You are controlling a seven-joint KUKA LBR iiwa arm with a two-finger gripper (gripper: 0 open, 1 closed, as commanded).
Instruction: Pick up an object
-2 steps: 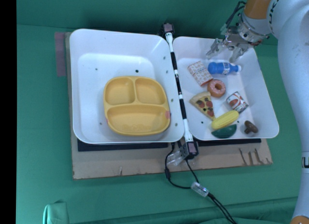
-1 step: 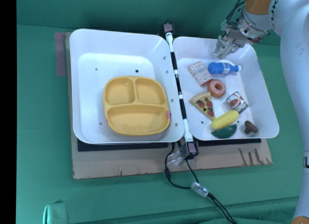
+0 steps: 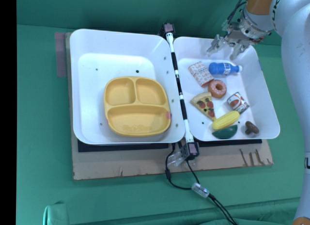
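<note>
My gripper [image 3: 226, 49] hangs above the far edge of the right bin [image 3: 268, 104], its fingers [image 3: 214, 45] spread open with nothing between them. Just below it lies a blue bottle [image 3: 223, 68] on its side. Around the bottle are a red-and-white cracker packet [image 3: 200, 72], a donut [image 3: 217, 88], a pizza slice [image 3: 204, 104], a small can [image 3: 238, 102], a corn cob [image 3: 225, 120], a green wedge [image 3: 224, 132] and a brown mushroom [image 3: 251, 128].
The left bin [image 3: 92, 49] holds a yellow divided plate [image 3: 137, 106]. A black-and-white rod [image 3: 177, 78] runs between the bins. Cables [image 3: 193, 183] trail off the cardboard base toward the front. The arm [image 3: 290, 20] comes in from the upper right.
</note>
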